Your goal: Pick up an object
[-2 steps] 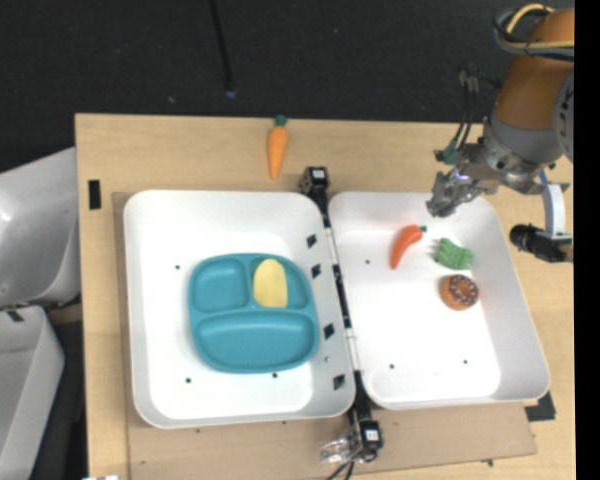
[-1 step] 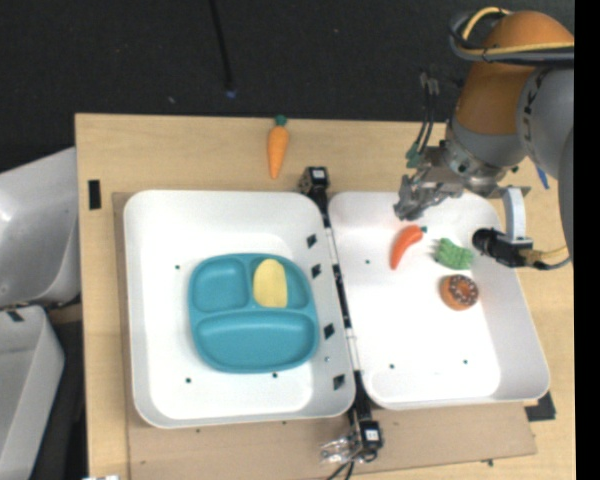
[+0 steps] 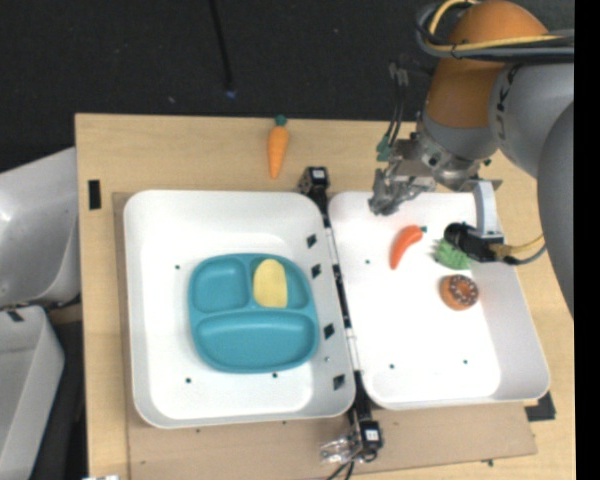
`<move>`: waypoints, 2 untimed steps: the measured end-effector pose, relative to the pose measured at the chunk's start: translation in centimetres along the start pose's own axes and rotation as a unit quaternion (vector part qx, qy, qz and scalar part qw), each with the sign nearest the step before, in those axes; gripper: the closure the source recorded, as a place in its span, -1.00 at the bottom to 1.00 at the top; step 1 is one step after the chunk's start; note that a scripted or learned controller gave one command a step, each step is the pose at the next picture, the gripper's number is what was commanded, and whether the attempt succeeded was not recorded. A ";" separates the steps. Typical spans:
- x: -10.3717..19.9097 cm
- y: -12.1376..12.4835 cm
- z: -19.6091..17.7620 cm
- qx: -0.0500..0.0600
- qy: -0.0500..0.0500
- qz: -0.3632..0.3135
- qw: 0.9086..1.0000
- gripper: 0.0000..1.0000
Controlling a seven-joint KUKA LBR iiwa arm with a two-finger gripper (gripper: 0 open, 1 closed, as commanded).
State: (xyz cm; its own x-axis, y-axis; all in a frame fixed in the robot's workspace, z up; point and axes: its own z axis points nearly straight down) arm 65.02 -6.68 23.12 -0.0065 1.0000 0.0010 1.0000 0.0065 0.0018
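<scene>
Objects in the right bin (image 3: 500, 368) number three: one red-orange chili pepper (image 3: 406, 245) lying tilted near the bin's upper middle, one green leafy piece (image 3: 450, 255) just to its right, and one round brown item resembling a doughnut (image 3: 460, 291) below the green piece, a little apart from it. None of them sits between the fingers of the end effector (image 3: 386, 202), which hangs over the upper left corner of the same bin, above and to the left of the chili pepper and apart from it; whether its fingers are spread or pressed together cannot be told from this angle. The left bin (image 3: 150, 368) holds one teal divided plate (image 3: 250, 313) with three compartments, and one yellow oval piece (image 3: 270, 283) rests in its upper right compartment. One toy carrot (image 3: 278, 146) with a green top lies on the bare tabletop (image 3: 180, 148) beyond both bins, upright in the view, near the top edge of the left bin. The single arm (image 3: 540, 98) enters from the right, its grey link bending down through the orange band (image 3: 475, 53) to the wrist, which points downward and leftward toward the bin's corner. Yellow and black cables loop over the top of the orange section.
</scene>
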 end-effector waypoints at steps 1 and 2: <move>5.5 0.3 0.7 0.001 0.000 0.000 1.000 1.00; 10.4 1.4 1.0 0.000 0.000 0.000 1.000 1.00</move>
State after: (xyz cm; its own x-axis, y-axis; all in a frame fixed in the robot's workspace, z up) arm 66.33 3.78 22.15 -0.0062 1.0000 0.0005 1.0000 0.0062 0.0024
